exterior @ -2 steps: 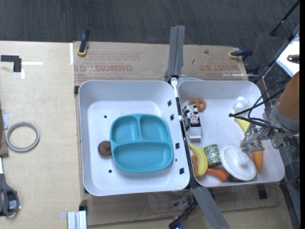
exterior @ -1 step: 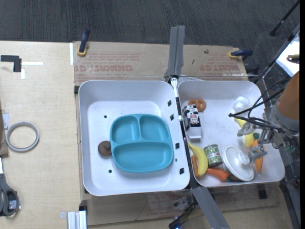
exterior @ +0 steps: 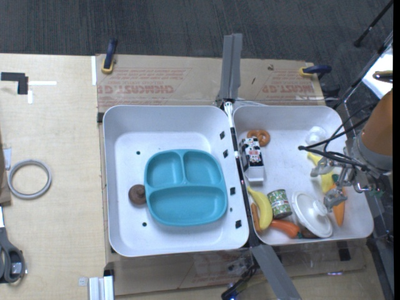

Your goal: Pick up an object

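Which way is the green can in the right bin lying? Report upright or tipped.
Tipped. The green can lies on its side in the right bin, its label facing up, beside the banana.

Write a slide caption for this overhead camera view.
Robot hand hovers over right bin of toy food; blue tray in left bin.

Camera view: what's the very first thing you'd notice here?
The big teal divided plate jumps out, lying in the middle of the left bin with a small brown round thing beside it. Next, the right bin is crowded: a banana, a green can and a pretzel, with the gripper low at its right side.
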Tool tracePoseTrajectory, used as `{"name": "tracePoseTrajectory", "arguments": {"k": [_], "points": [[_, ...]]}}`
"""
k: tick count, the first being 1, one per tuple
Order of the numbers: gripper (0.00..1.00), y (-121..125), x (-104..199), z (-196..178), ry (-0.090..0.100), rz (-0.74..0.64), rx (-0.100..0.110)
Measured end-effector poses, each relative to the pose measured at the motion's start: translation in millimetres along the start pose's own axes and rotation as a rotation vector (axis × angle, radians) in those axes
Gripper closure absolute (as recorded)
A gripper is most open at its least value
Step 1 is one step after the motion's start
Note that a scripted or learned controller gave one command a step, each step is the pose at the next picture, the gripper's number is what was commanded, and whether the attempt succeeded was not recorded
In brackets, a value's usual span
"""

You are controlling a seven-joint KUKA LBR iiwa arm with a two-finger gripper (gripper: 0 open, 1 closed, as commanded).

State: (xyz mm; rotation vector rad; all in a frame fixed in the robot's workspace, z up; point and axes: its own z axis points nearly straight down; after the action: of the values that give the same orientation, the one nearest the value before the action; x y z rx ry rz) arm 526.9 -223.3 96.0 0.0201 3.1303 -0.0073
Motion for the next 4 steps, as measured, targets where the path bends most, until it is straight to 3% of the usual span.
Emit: {"name": "tracePoseTrajectory", "arguments": {"k": [1, 2, 3, 4], "points": [[1.0, 1, -1, -10, 0.0, -0.003, -0.001], [0.0, 2, -1, -10, 0.0, -0.003, -0.001], [0.0, 0, 1, 0, 0.001, 0.088, -0.001], [1.0, 1, 0, -10, 0.0, 0.085, -0.001]]}}
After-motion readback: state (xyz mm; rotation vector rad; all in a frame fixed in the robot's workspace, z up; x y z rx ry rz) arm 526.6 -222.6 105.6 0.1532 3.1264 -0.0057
